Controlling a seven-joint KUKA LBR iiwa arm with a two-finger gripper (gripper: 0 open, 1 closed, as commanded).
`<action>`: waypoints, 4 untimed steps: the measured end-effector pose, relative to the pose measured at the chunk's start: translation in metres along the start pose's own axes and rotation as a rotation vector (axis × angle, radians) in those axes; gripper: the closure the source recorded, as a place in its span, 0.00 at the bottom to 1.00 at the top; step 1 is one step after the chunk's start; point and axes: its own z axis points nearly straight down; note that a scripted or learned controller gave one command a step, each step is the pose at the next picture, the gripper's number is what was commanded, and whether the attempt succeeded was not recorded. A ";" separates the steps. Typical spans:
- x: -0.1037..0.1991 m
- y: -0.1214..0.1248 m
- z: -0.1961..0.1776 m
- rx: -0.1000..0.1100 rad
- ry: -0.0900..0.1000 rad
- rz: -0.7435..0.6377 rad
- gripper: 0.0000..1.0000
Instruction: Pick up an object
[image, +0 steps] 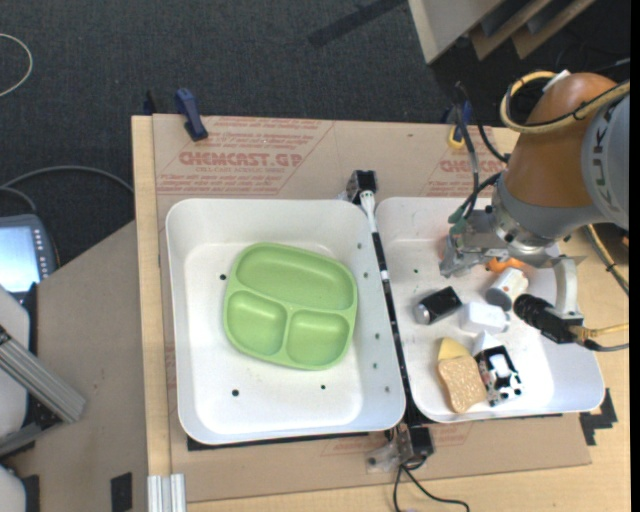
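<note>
Overhead slanted view of the worktop (250, 160) with two shallow white bins. The left bin (190, 330) carries a green divided plate (290, 305), lying flat. The right bin (570, 395) holds the loose candidates for pickup: a small black cylinder (437, 304) near the bin's left middle, a white block (487, 316) just right of it, a toast-like foam slice (462, 381) with a yellow wedge (452, 349) touching its far end, and a black-and-white toy (498, 373) beside the slice. The gripper (470, 248) hangs over the far part of the right bin; whether the jaws are apart or closed cannot be told, and nothing is visibly between them. Judged handling: all pieces look light; the cylinder is probably stiff and smooth, liable to roll, best taken across its short width. The slice looks soft and grippy, best pinched across its edges. The bin floor is smooth and white. Pieces near the slice crowd one another, whereas the cylinder stands apart with room on both sides.
</note>
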 end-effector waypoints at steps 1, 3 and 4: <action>0.019 -0.092 0.004 0.013 0.002 0.006 1.00; 0.136 -0.085 -0.105 -0.010 0.001 0.001 1.00; 0.286 -0.086 -0.156 -0.005 0.005 -0.012 1.00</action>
